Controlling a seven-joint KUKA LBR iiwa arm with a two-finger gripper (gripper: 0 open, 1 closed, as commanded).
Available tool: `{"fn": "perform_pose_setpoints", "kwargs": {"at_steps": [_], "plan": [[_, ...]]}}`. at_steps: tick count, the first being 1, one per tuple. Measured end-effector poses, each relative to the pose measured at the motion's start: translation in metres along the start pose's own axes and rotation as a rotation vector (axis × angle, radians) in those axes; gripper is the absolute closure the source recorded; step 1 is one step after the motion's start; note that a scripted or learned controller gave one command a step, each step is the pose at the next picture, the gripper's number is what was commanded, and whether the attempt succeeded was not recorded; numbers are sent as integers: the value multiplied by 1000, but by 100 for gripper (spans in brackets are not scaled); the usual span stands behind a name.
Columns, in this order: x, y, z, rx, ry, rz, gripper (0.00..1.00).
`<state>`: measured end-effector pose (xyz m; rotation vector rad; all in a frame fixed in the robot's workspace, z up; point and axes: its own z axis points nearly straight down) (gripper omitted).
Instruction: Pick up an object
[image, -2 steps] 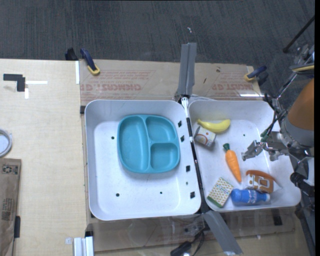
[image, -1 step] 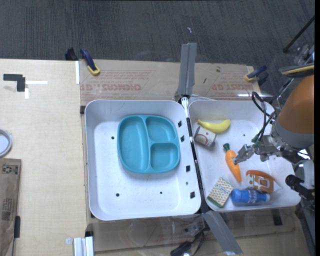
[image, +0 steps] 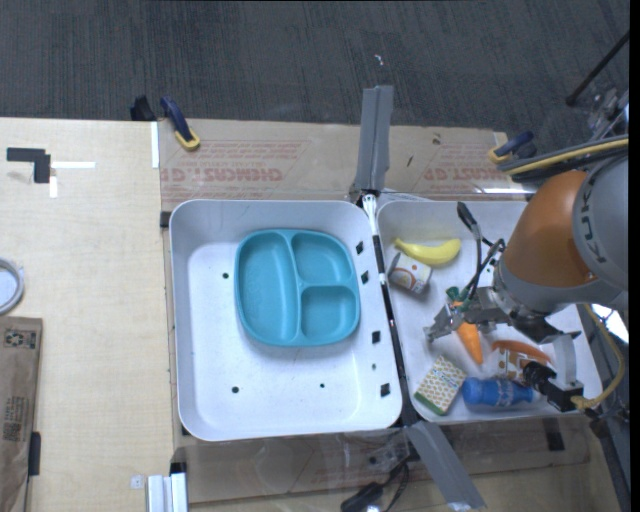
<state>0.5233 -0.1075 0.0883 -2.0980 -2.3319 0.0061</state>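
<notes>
Light wood counter before dark carpet, two white bins, blue divided plate in left bin, arm lowered over right bin, hand beside carrot, grip state indiscernible.

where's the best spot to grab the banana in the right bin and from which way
Grip the banana at its thick middle, coming straight down from above. It lies flat on the right bin floor, long axis running left to right, so the fingers should probably close across its narrow width, front to back. Open floor lies along its far side; the small can sits close below its left end, so avoid that end.
</notes>
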Motion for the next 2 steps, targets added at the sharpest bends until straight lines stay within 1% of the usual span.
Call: {"fn": "perform_pose_setpoints", "kwargs": {"at_steps": [1, 2], "plan": [[-1, -1, -6, 6, 1, 4, 100], [47, 60, -110, -1, -2, 77, 100]]}}
